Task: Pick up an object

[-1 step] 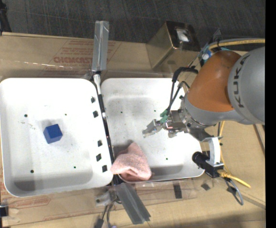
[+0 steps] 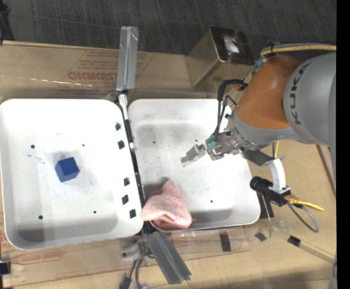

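Note:
A small blue cube (image 2: pixel 68 168) lies in the left bin (image 2: pixel 18 125), left of its middle. A crumpled pink cloth (image 2: pixel 167 206) sits in the front left corner of the right bin (image 2: pixel 162 116), draped over the front rim. My gripper (image 2: pixel 192 155) hangs over the middle of the right bin, pointing left, with the grey and orange arm (image 2: pixel 271 101) behind it on the right. It is well above and to the right of the cloth and far from the cube. I see nothing held in it.
A divider with black clips (image 2: pixel 126 161) runs between the two bins. A metal post (image 2: pixel 126 59) stands behind the bins, with a brown box (image 2: pixel 220 53) at the back right. A black fitting with a yellow cable (image 2: pixel 283 194) lies right of the right bin.

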`<state>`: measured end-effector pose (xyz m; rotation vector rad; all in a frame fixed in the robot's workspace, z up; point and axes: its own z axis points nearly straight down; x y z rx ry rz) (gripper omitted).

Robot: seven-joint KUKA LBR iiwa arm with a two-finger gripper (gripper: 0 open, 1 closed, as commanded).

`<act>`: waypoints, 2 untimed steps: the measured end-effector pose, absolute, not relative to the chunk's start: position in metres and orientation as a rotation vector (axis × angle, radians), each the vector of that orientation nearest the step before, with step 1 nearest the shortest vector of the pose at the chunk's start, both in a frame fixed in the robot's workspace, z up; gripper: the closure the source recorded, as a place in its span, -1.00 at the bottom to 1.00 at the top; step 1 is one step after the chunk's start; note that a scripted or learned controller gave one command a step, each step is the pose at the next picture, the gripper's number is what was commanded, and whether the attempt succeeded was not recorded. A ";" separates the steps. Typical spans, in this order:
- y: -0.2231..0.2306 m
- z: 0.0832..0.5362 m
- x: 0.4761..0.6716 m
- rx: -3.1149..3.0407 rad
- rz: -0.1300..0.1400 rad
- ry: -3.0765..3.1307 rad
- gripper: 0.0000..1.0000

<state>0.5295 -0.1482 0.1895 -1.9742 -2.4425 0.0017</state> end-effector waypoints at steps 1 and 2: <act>-0.105 0.090 0.502 -2.096 0.003 -2.335 -1.00; -0.105 0.100 0.503 -2.090 0.004 -2.340 1.00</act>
